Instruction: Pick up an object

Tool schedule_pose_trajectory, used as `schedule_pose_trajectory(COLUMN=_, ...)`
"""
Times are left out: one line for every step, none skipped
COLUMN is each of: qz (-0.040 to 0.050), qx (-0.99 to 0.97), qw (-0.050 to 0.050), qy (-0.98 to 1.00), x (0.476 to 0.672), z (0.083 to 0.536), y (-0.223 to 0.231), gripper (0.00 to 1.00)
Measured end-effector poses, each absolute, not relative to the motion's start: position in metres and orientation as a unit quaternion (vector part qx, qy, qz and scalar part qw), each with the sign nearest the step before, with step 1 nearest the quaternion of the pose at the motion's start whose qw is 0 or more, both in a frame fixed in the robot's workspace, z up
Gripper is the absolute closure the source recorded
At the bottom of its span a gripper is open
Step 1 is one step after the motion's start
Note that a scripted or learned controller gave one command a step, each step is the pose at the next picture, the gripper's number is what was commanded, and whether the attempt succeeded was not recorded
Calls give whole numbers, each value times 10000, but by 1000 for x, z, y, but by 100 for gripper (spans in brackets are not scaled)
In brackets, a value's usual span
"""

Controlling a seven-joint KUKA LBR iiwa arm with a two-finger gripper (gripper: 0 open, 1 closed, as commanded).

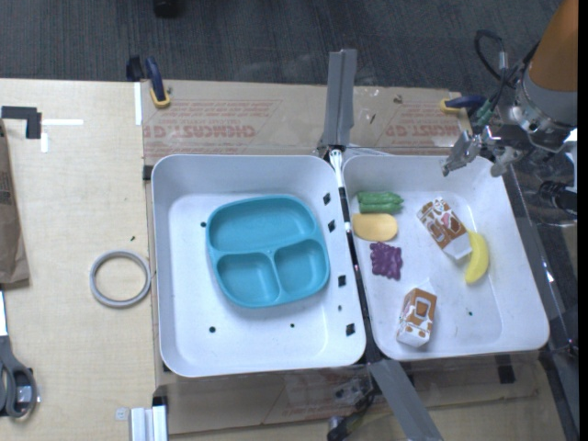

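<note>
The right bin (514, 246) holds several items. A green pepper (379, 200) lies above a yellow lump (375, 227) and a purple grape bunch (387, 261) on the bin's left side. A brown-and-white carton (442, 225) sits beside a banana (476, 257), and a second small carton (417, 318) stands near the front. My gripper (477, 165) hovers over the bin's far right corner, above and to the right of the first carton. It is open, with nothing between its fingers.
The left bin (175, 274) carries a blue divided plate (268, 250). A grey ring (120, 277) and scissors (14, 389) lie on the bench to the left. Clamps (158, 88) and a metal bar (340, 99) stand behind the bins.
</note>
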State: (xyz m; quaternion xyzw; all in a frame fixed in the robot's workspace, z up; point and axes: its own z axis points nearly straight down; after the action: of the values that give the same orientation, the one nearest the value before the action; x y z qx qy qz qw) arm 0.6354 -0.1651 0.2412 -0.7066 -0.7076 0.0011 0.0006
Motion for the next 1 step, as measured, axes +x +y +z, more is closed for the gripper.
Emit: schedule_pose_trajectory(qz=15, qx=-7724, qw=10, qy=-6352, x=634, z=205, y=-149, gripper=0)
